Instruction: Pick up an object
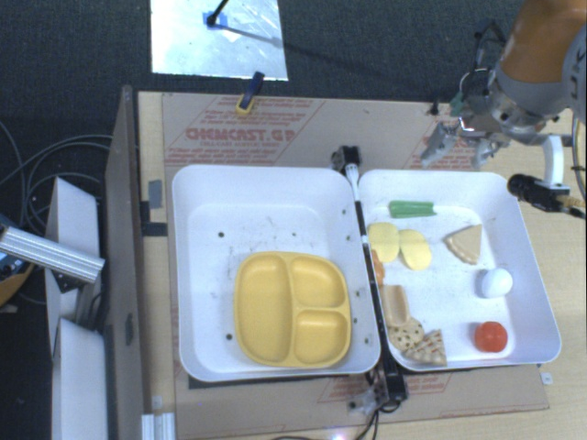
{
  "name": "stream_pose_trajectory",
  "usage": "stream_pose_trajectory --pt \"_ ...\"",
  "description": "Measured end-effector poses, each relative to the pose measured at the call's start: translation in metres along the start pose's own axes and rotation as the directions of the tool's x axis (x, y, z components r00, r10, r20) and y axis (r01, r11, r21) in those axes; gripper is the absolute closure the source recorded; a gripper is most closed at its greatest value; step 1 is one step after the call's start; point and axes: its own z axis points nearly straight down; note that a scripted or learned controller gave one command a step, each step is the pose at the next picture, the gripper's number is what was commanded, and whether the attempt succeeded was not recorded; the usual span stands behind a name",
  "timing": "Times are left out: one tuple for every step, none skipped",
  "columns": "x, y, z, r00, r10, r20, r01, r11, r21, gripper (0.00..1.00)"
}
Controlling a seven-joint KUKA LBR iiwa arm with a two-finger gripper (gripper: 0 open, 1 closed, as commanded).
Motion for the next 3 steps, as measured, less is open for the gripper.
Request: stream_pose_trajectory --pt "0.007 -0.025 0.096 1.000 0.002 -0.002 -0.002 1.000 0.008 0.00" --pt "0.004 -0.046 0.186 1.000 0.005 -0.004 -0.005 1.000 -0.004 0.00" --pt "0.002 0.001 0.185 1.000 -0.001 0.000 0.001 1.000 0.000 0.00"
